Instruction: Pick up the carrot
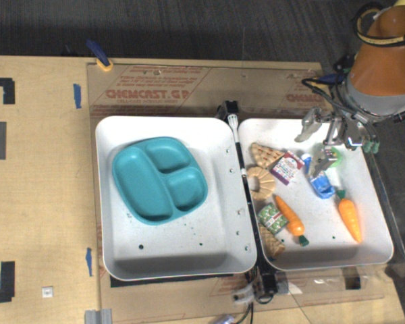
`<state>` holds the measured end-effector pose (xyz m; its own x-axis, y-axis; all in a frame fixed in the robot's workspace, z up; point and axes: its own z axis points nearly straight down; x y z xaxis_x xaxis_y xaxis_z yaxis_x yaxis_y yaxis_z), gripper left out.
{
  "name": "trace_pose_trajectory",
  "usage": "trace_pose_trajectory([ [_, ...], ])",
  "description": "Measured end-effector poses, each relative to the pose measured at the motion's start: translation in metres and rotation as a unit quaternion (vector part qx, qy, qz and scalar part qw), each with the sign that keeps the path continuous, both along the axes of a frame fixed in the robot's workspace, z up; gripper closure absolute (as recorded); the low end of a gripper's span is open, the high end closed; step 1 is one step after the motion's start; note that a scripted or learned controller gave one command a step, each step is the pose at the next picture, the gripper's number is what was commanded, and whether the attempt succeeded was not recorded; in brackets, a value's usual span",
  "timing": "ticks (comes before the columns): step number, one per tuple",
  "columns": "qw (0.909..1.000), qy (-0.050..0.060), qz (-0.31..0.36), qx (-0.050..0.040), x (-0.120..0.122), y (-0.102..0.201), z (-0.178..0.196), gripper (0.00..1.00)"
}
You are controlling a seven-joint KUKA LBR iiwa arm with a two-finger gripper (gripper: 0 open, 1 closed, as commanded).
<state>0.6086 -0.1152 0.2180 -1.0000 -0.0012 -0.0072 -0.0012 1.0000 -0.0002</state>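
Two carrots sit in the right bin [381, 245]: one carrot [349, 219] near the right wall, a second [290, 219] mid-bin beside a green packet [273, 218]. The gripper [322, 132] hovers over the bin's far end, fingers spread, gripping nothing. Risks: descending onto the blue item [322, 184], or the tapered carrot rolling out against the wall.

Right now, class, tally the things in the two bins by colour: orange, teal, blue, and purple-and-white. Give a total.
Orange: 2, one carrot and another carrot
Teal: 1, the divided plate
Blue: 1, the small blue item
Purple-and-white: 1, the small packet
Total: 5
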Motion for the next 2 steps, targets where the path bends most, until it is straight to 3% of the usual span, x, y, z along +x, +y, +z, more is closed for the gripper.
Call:
trace_pose_trajectory([
  [1, 0.9979, 0.004, 0.065, 0.0012, -0.044, 0.019, -0.073, 0.0],
  [2, 0.9945, -0.006, 0.104, -0.0014, -0.098, 0.009, -0.127, 0.0],
])
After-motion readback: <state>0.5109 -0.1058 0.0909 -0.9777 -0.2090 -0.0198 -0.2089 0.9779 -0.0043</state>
